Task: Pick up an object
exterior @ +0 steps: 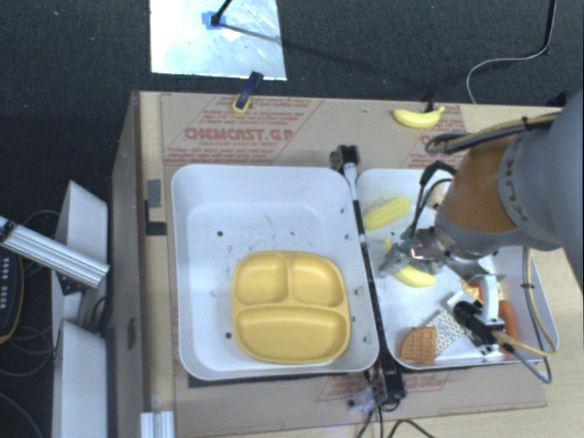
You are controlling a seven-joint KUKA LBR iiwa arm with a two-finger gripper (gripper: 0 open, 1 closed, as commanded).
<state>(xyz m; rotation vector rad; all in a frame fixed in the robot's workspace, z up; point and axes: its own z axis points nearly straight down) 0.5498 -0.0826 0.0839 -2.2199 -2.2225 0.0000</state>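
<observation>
The hand (pixel 408 255) is hanging low in the right bin (pixel 538 322), just beside a small yellow piece (pixel 418 277); I cannot tell how open it is. It is risking to push the piece aside instead of gripping it.

Smooth glossy plastic bins (pixel 274 185) (yellow tray (pixel 292 306) matt), bare cardboard bench (pixel 301 126)

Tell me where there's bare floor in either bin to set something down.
Left bin: bare floor along its far edge and left wall, beyond the yellow divided plate. Right bin: crowded; the claw hangs among yellow pieces, with a waffle and small items near the front. Bare cardboard lies behind both bins.
</observation>
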